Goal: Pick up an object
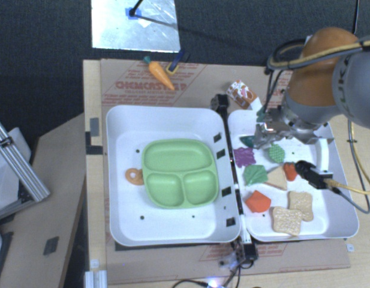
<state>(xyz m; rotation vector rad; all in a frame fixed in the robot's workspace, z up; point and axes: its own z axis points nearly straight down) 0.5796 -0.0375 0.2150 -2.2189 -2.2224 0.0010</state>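
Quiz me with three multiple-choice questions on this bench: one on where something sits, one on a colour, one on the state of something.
1. Where is the green divided tray?
A. left bin
B. right bin
C. on the cardboard behind the bins

2. What colour is the leafy toy next to the divider between the bins?
A. yellow
B. purple
C. white

3. How does the toy carrot lie?
A. inside the tray
B. in the gripper
C. loose on the cardboard outside both bins

Answers: 1 A, it lies in the left bin. 2 B, it is plainly purple. 3 C, it rests behind the bins, far from the gripper.
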